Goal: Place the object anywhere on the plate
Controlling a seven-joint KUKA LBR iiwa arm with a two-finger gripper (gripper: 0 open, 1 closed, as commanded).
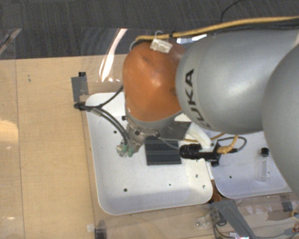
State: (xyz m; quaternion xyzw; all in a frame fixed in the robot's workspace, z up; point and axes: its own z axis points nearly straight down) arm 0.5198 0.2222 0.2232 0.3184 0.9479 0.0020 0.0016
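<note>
My arm reaches in from the right, and its orange band (148,84) hangs over the left bin (146,193). Below the band sits the dark grey body of my gripper (161,153), low over the bin's white floor near its middle. A small green piece (125,149) shows just left of the gripper, beside the wrist cables; I cannot tell whether it is an object or part of the wiring. The arm covers much of both bins.
The right bin (246,183) shows below the arm, with a small clear item with a dark cap (263,164) on its floor. A black bracket (80,87) stands at the left bin's far left corner. Wooden bench lies to the left.
</note>
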